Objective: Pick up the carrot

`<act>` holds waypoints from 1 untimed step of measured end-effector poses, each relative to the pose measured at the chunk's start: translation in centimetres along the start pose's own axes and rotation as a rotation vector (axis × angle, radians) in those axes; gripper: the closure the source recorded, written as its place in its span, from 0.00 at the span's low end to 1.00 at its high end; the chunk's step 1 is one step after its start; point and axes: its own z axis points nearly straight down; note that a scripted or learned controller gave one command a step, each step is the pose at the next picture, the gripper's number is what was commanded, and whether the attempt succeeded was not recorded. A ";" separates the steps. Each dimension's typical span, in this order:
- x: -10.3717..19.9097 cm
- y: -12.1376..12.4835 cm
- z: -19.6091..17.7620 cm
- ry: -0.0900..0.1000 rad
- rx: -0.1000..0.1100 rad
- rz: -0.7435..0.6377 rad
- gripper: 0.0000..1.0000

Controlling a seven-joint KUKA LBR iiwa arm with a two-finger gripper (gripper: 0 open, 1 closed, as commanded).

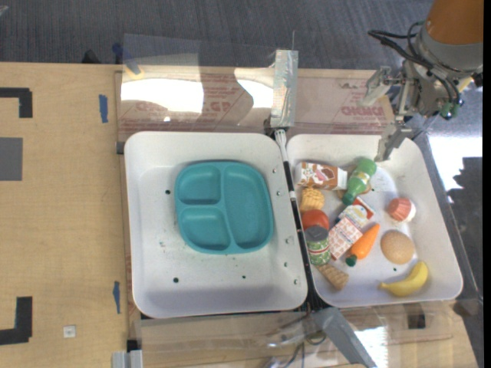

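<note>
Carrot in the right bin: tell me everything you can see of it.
The carrot is a small orange toy, plastic by its look, with a green stem end pointing toward the bin's near edge. It lies tilted on the right bin floor, its left side against a small carton, a tan bun just to its right. Nothing grips it.

Robot laboratory test bench. A plywood bench top [54, 205] marked with black and blue tape carries two white bins [146, 282] side by side, backed by clear plastic screens [199, 90]. The right bin holds toy food [360, 221] (plastic, not real); the floor is grey carpet [230, 6].
</note>
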 end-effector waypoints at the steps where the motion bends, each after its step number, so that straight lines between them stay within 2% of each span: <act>1: 4.2 -1.2 17.3 0.007 -0.001 0.002 0.00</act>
